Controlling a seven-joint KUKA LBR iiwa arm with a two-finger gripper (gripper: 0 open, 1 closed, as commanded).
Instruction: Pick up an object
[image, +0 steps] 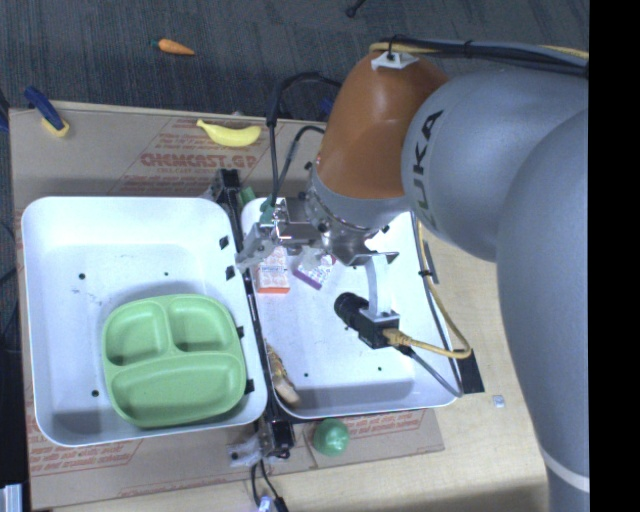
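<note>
My gripper hangs low over the far left part of the right bin, under the orange band of the arm. Just below it lie a small orange and white box and a purple and white piece, both on the bin floor. The box sits against the bin's left wall. The metal gripper body hides what is directly beneath it.
The left bin holds a green divided tray. A tan object lies by the right bin's left wall. A black part with a yellow cable hangs mid-bin. Outside the bins lie a banana and a green ball.
</note>
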